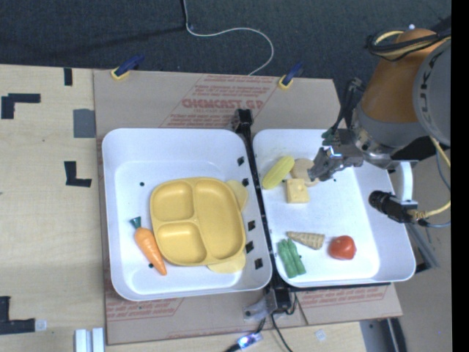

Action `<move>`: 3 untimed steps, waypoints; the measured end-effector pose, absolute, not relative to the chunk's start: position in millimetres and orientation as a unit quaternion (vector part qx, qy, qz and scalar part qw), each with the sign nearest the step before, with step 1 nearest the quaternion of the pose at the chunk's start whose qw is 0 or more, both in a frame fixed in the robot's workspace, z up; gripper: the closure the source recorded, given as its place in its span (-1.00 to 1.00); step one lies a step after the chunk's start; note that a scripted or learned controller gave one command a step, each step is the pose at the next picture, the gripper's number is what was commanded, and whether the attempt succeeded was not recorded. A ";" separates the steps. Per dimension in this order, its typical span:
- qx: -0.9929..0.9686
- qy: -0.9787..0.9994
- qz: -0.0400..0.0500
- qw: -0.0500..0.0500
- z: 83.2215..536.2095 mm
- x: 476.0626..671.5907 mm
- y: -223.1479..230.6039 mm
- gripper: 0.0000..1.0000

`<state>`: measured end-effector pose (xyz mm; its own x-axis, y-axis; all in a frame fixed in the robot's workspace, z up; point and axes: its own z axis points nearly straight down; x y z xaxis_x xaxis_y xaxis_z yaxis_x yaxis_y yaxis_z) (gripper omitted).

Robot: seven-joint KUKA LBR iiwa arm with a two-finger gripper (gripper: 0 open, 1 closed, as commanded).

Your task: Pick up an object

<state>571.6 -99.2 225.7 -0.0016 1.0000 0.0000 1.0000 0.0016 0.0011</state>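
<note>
Nearest the camera, at the near edge of the right bin, lie a green vegetable, a pale cone-shaped piece just beyond it, and a red tomato to the right of the cone; the cone and the green vegetable are close together, the tomato slightly apart. Farther back in the same bin, a yellow corn cob lies tilted against the left wall, with a pale yellow cheese-like block just beside it on its near right and a small beige piece between the corn and the gripper. Gripper, dark and pointing down and leftward, hangs over the far part of the right bin, close to the beige piece and the block; whether it touches either cannot be told, and whether it is released or clenched cannot be told at this size. Grey arm with orange band enters from the right. Left bin holds a yellow divided plate with three compartments, resting over a second pale yellow piece whose edge shows at its right and near sides, and an orange carrot with a green top lying just left of the plate. Both bins stand on a cardboard sheet held by two clips at its far edge.
</note>
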 end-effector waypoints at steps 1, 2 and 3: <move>0.705 0.710 0.000 -0.002 223.3 562.8 -36.4 1.00; 0.705 0.710 -0.001 -0.002 219.1 543.5 24.4 1.00; 0.704 0.710 -0.001 -0.002 225.0 531.6 87.5 1.00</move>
<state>531.6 87.5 225.0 -0.0085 1.0000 0.0015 1.0000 0.0085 -0.0031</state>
